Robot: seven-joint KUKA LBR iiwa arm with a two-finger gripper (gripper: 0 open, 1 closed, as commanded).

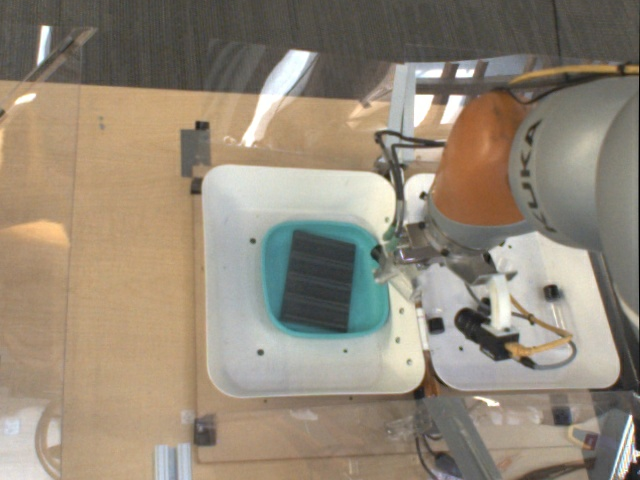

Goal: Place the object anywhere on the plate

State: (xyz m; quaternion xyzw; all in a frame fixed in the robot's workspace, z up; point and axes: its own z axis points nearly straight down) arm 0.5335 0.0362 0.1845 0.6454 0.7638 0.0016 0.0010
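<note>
A teal plate [375, 313] with rounded corners sits in the middle of the left white bin [230, 298]. A dark grey ribbed rectangular object [318, 280] lies flat on the plate, slightly tilted, well inside its rim. My gripper [392, 258] hangs under the grey and orange wrist, at the plate's right edge, close to the wall between the two bins. It stands to the right of the object and apart from it. The wrist hides much of the gripper's underside.
The right white bin [590, 358] lies under the arm and is largely covered by it. Two small black bits [549, 291] [434, 323] sit on its floor. Bare bin floor surrounds the plate on the left and front.
</note>
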